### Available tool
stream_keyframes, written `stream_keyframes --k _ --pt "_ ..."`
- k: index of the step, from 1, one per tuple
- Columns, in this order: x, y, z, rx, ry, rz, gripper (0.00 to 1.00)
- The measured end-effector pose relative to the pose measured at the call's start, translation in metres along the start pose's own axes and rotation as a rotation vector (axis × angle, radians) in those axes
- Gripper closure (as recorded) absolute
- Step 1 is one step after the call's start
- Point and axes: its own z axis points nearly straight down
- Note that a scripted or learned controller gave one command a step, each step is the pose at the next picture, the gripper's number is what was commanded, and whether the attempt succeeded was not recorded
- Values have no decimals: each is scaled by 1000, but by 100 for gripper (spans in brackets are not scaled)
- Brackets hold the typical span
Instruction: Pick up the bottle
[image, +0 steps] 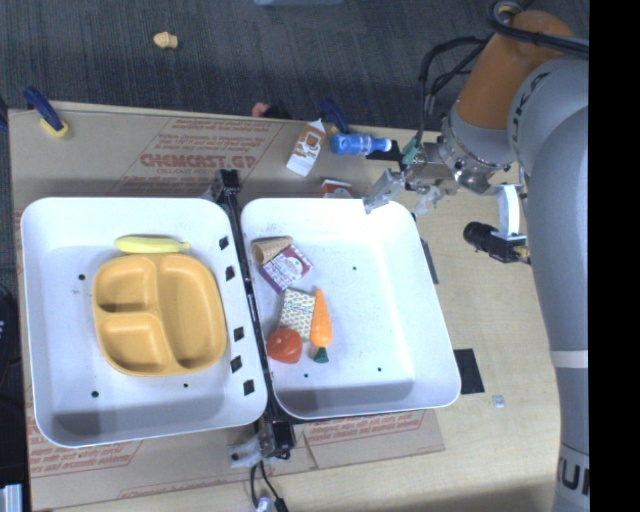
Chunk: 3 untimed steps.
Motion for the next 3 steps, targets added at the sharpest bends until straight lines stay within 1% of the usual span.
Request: stream_keyframes --k 1,2,3 --pt "1 0 -10 2 0 -6 100" --pt "-5 -79 -11 0 -1 0 100" --pt "-4 -144 81 -1 1 -450 100"
